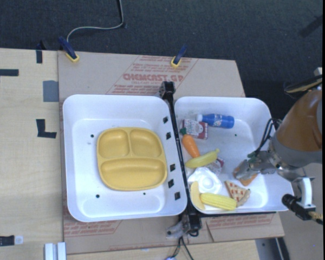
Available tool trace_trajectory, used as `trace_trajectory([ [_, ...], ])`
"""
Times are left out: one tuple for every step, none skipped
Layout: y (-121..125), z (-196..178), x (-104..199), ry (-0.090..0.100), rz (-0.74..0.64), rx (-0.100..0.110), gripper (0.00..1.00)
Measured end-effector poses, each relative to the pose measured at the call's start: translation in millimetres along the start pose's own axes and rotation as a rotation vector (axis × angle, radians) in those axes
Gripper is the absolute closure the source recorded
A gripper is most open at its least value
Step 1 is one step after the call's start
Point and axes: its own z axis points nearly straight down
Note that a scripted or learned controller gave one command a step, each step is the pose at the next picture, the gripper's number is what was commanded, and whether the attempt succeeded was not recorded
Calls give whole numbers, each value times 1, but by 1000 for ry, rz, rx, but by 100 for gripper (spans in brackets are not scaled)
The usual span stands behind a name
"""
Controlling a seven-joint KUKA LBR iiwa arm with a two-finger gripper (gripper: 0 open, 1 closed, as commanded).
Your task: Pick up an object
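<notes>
nearest us in the right bin (260,110) we see corn (218,201) beside a pizza slice (236,191). just past them the claw (245,172) sits low over an orange piece (247,180); we cannot tell if it is spread or pinching. further on lie a white cup (206,180), banana (201,159), carrot (190,145), carton (195,128) and blue bottle (216,121). the left bin (76,112) holds a yellow tray (131,159).
</notes>
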Motion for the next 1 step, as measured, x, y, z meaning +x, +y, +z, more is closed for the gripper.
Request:
trace_trajectory([
  [55, -67, 124, -2, -4, -3, 100],
])
